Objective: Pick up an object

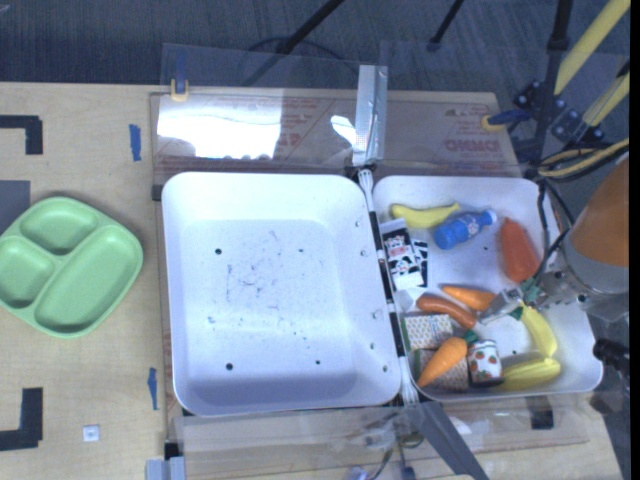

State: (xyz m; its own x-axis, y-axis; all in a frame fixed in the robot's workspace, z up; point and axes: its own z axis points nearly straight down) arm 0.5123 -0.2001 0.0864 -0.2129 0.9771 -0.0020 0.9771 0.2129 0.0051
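Two bins (190, 268), three bananas (425, 212)

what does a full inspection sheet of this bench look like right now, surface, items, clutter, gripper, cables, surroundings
surface: light wooden bench with two shallow white bins; left white bin, right white bin.
job's things: right bin holds a yellow toy banana, blue plastic bottle, red-orange pepper-like toy, orange toy carrots, a black-and-white printed carton.
clutter: green divided plastic plate lying on the bench left of the bins.
grippers: two-finger gripper low over the right bin's toys; grasp unclear.
cables: black cable near the arm.
surroundings: blue carpet, black stand legs.
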